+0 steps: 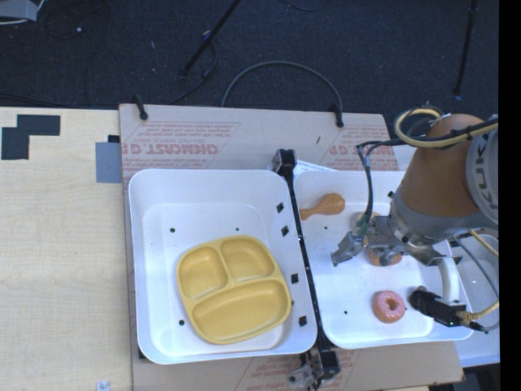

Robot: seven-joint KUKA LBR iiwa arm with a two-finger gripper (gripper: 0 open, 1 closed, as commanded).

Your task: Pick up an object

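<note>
In the right bin [326,308], a pink ring-shaped donut [389,306] lies near the front. A tan drumstick-shaped piece [323,206] rests at the back left of that bin. My gripper [368,248] is low over the bin's middle, right above a small orange-brown object [385,257] that it partly hides. Whether it touches that object cannot be told. The grey arm with its orange band [444,173] reaches in from the right.
The left bin [155,218] holds a yellow divided plate [234,287]. A black divider [297,251] runs between the two bins. Cardboard lies under both, and a wooden bench top extends to the left.
</note>
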